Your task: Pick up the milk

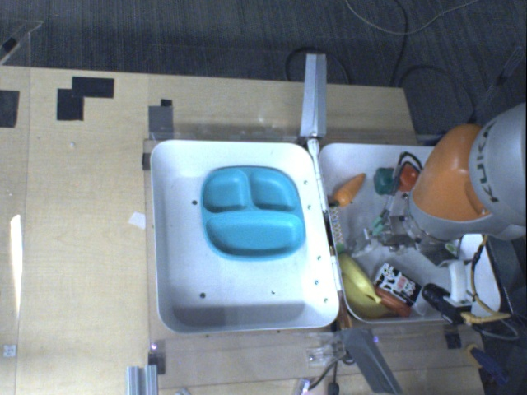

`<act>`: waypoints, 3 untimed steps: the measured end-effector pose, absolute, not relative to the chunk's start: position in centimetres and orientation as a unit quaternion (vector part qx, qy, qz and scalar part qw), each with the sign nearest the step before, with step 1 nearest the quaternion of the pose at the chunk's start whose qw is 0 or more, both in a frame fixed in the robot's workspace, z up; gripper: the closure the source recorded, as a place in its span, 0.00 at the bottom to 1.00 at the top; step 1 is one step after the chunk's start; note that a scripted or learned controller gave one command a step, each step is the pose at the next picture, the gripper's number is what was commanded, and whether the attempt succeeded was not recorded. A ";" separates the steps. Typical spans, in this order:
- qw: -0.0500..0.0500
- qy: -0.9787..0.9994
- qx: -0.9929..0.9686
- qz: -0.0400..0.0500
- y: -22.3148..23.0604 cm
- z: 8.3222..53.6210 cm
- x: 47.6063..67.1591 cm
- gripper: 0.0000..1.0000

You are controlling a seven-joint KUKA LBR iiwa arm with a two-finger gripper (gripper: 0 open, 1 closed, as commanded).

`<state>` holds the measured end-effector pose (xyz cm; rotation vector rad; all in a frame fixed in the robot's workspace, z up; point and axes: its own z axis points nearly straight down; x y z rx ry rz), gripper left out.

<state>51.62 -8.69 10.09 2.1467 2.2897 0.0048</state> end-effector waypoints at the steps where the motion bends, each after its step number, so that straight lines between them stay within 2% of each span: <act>1: 0.001 0.723 0.691 0.001 -13.4 11.4 48.8 0.00; 2: 0.006 0.772 0.635 0.003 -10.1 9.0 49.1 0.00; 3: 0.009 0.773 0.634 0.006 -10.0 10.1 49.4 1.00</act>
